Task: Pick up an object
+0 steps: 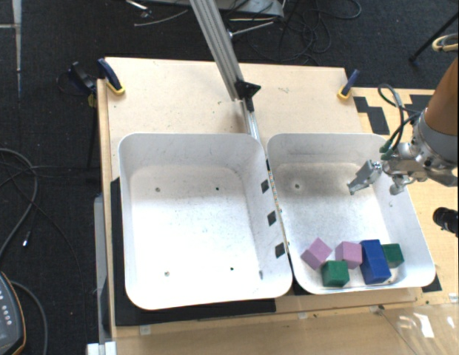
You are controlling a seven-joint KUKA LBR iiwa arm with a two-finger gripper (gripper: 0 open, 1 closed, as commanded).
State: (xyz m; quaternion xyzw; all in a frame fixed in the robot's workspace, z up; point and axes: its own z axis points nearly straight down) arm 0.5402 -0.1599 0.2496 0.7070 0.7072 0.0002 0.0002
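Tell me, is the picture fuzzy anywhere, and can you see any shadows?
In the camera view, the blocks look soft-edged and a bit blurry; a faint grey shadow lies on the right bin floor beside the gripper; the left bin is evenly lit, with no strong glare.

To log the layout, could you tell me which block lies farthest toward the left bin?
The pale purple block, the leftmost of the cluster; the green block sits just right and below it.
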